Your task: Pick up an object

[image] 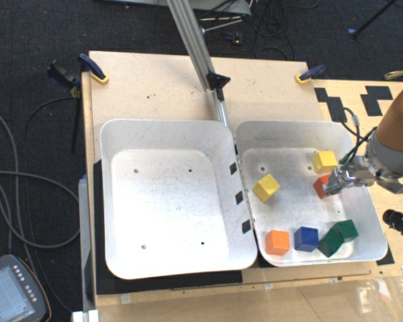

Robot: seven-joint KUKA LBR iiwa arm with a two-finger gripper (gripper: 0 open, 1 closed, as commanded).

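Note:
The right bin [255, 139] holds several blocks. A yellow block [324, 160] lies near its far right, and a second yellow block [266, 187] sits in the middle. A red block [318, 188] is partly hidden by my gripper [334, 182], which is low in the bin and right against the block's right side. Along the near wall stand an orange block [277, 242], a blue block [307, 239] and a green block [338, 237] in a row. I see nothing lifted off the bin floor.
The left bin [114, 180] lies beside the right one, sharing a middle rim. A slanted metal pole [195, 45] crosses the bench's far side. Clamps sit at the far corners of the board [154, 86]. The arm [389, 146] comes in over the right bin's right wall.

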